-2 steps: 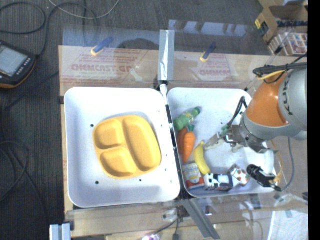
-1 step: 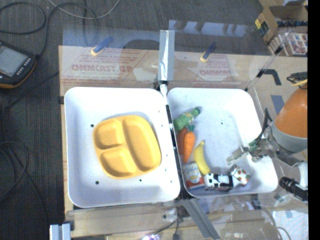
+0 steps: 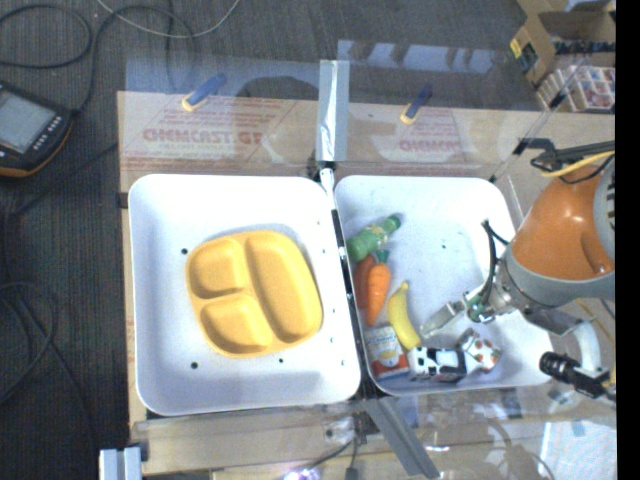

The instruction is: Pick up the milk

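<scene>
Now the grey arm (image 3: 572, 258) with its orange band reaches in from the right side of the worktop (image 3: 250, 133) and leans over the right white bin (image 3: 440, 203). Its gripper (image 3: 462, 311) hangs low over that bin's near right part; whether the jaws stand wide or narrow cannot be told from this slanted view, and nothing is seen held between them.

The milk (image 3: 436, 362), a small carton with black and white cow patches, lies on its side against the right bin's near edge, just below the gripper and apart from it. Just beside it to the right sits a small white carton (image 3: 482, 351) with red marks. To the milk's left a small can (image 3: 381, 347) with a red label rests near the bin's near left corner. A banana (image 3: 402, 315) lies beside an orange carrot (image 3: 375, 285), and a green toy vegetable (image 3: 375, 235) lies beyond them along the bin's left wall.

The left white bin (image 3: 170, 368) holds a yellow divided plate (image 3: 255, 290) at its middle.
</scene>
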`<action>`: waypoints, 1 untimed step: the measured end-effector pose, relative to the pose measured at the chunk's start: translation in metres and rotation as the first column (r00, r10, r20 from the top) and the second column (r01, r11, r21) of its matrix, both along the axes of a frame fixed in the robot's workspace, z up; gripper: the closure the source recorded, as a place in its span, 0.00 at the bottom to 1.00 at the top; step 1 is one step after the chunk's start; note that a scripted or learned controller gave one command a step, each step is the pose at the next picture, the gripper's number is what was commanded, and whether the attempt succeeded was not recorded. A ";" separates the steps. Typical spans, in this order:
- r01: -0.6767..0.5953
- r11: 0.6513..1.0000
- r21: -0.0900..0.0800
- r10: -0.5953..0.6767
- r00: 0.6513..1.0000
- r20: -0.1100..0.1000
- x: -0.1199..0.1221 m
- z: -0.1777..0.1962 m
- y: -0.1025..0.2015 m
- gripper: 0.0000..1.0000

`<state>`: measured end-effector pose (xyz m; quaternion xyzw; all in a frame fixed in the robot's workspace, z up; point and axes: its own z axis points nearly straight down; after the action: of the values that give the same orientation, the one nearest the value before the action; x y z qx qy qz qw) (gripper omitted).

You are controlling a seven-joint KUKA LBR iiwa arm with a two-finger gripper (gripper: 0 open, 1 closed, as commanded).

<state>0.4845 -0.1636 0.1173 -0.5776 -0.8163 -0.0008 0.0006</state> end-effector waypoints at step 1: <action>0.191 0.982 0.000 -0.191 0.982 -0.002 0.000 0.001 -0.058 0.00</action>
<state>0.4843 -0.2213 0.1183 -0.6534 -0.7570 -0.0005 0.0014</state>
